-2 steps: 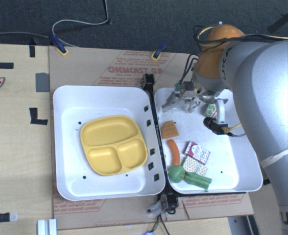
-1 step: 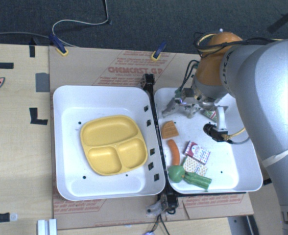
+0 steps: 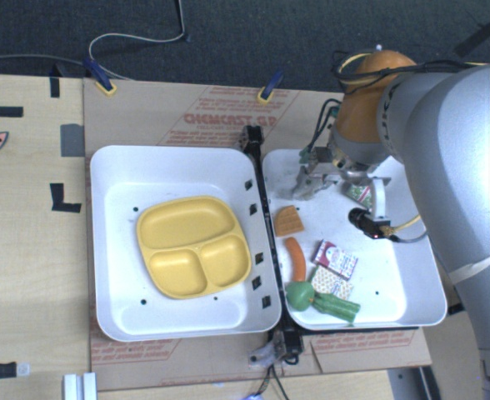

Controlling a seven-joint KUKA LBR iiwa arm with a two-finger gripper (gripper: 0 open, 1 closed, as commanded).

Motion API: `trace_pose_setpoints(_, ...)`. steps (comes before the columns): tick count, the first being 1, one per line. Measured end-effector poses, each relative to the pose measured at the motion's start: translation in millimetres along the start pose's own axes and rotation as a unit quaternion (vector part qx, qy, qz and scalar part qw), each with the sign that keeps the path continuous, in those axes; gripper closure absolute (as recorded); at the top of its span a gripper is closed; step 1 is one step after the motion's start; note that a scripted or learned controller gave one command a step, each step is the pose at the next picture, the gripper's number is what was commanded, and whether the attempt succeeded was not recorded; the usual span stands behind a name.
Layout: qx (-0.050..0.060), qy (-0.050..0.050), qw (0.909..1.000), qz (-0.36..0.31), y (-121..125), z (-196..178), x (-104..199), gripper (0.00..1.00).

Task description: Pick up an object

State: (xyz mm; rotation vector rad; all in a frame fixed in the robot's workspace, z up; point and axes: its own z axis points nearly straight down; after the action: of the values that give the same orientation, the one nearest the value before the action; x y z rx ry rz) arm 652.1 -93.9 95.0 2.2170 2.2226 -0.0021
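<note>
The right bin [image 3: 412,302] leaves bare floor along its right side. The tool [image 3: 310,182] hangs low near the bin's back-left corner; whether it is open, I cannot tell. The cracker [image 3: 289,220], carrot [image 3: 296,259] and box [image 3: 336,261] lie just in front of it.

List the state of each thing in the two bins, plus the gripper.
Yellow divided plate: flat in left bin.
Orange carrot: lying in right bin.
Green vegetable: lying on its side.
Brown cracker: flat.
Small carton: lying down.
Gripper: low over right bin.
</note>
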Motion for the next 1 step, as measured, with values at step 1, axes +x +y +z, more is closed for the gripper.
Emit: trace_pose_setpoints(1,0.000,0.000,1.0000,0.000,0.0,0.2,0.0,0.00)
